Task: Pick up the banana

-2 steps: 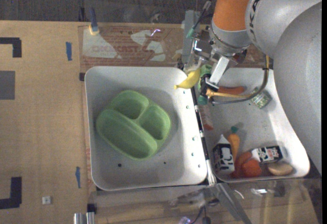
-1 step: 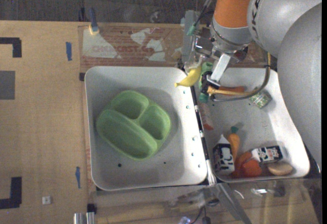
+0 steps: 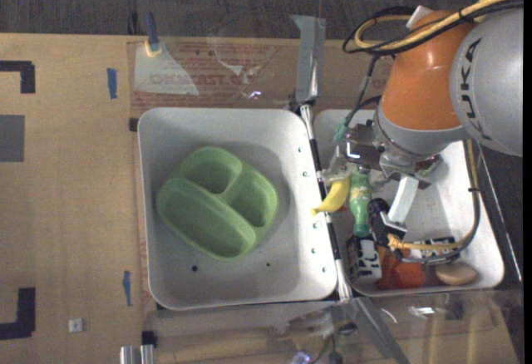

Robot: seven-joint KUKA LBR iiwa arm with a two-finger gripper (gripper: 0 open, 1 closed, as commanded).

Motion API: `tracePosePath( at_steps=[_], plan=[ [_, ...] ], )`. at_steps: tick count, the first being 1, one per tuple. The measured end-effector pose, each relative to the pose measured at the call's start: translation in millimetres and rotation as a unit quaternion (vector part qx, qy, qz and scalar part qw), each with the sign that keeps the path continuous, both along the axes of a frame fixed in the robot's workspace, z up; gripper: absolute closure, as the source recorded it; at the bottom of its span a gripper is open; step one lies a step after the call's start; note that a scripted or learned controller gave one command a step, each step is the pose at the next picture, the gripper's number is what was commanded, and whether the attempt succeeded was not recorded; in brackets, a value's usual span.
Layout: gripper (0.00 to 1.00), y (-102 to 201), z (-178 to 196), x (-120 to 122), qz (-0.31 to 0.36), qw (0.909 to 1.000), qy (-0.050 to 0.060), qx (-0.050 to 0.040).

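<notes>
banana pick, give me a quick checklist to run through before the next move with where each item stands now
1. Banana located: ok, in the right bin against its left wall.
2. Gripper over the banana: cannot tell, the arm covers that area, just above and right of the banana.
3. Banana between the gripper fingers: cannot tell, hidden under the wrist.
4. Room around the banana: not ok, a green bottle lies right beside it and the bin wall is on its other side.
5. Left bin out of the way: ok, the green divided plate sits there, apart from the banana.
</notes>
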State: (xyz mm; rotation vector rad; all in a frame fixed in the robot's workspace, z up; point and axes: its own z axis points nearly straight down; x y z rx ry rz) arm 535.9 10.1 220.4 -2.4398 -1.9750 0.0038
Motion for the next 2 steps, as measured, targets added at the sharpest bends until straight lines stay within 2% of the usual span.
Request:
tracePosePath(
  at_steps=[1, 2],
  plan=[
    [1.00, 56, 21, 16, -0.044, 0.9990, -0.002, -0.0004],
    [1.00, 61, 37, 30, -0.077, 0.9971, -0.002, -0.0007]
  ],
)
